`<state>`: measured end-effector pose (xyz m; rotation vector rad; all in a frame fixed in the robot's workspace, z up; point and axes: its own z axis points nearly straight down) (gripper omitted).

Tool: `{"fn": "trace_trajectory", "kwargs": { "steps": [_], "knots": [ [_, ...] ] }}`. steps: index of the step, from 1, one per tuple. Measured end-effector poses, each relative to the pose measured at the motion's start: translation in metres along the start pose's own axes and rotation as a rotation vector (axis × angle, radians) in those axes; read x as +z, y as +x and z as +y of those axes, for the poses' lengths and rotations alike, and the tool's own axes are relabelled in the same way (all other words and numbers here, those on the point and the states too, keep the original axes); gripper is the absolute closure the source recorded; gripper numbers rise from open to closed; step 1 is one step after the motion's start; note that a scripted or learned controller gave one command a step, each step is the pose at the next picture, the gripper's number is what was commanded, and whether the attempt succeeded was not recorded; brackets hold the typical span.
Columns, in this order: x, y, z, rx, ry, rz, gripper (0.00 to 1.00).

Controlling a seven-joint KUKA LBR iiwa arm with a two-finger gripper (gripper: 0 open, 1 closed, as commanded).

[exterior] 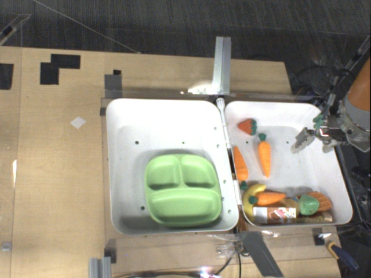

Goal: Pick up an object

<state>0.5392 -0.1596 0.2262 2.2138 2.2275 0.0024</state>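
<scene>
The right bin [324, 172] holds toy food. A strawberry [247, 126] lies near its back left, and a carrot [264, 157] lies below it. Against the divider rests another orange carrot [240, 164]. Along the front wall are a banana [251, 192], a third carrot [271, 198], a labelled packet [278, 215], a green piece [306, 205] and an orange ridged piece [322, 201]. My gripper [315, 142] hangs over the bin's right side, to the right of the middle carrot. It is open with nothing between its fingers.
In the left bin [122, 155] sits a green sectioned plate [183, 188]. A metal post [222, 65] stands behind the divider between the bins. The arm's body [356, 114] covers the right bin's far right edge.
</scene>
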Motion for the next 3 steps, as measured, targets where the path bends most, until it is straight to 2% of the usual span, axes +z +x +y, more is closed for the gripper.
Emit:
{"fn": "trace_trajectory", "kwargs": {
  "steps": [1,2,3],
  "knots": [
    [-0.029,0.047,0.018,-0.036,-0.002,0.0,0.0],
    [0.121,0.067,0.069,-0.328,0.0,0.001,0.0],
    [0.111,0.067,0.071,-0.327,-0.005,0.0,1.0]
  ]
}}
